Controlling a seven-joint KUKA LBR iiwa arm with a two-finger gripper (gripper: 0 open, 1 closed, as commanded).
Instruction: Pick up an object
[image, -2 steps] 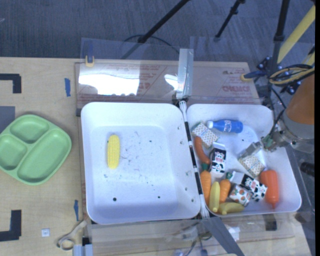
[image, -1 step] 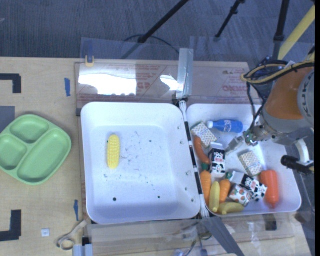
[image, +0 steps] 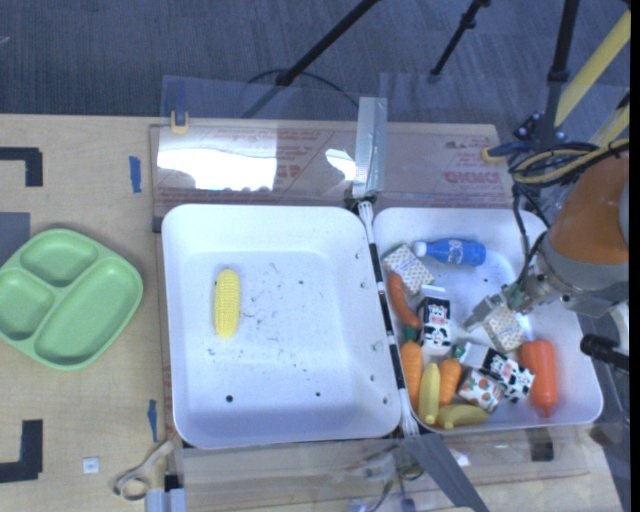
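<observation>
My one camera sits fixed above the counter (image: 90, 150), looking down at a slant from a moderate distance. It takes in both white bins: the right bin (image: 590, 400) under the claw (image: 497, 312), the left bin (image: 190, 240) beside it.

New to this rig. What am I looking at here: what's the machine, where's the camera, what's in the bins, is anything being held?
One fixed camera looks down at a slant on a wooden bench with two shallow white bins side by side. The machine is a grey robot arm with an orange band, reaching in from the right; its gripper hangs over the right bin, next to a small patterned box. I cannot tell whether it grips anything. The right bin holds toy food: a blue bottle, carrots, a banana, cow-print cartons. The left bin holds one corn cob. A green divided plate sits on the bench at far left.
</observation>
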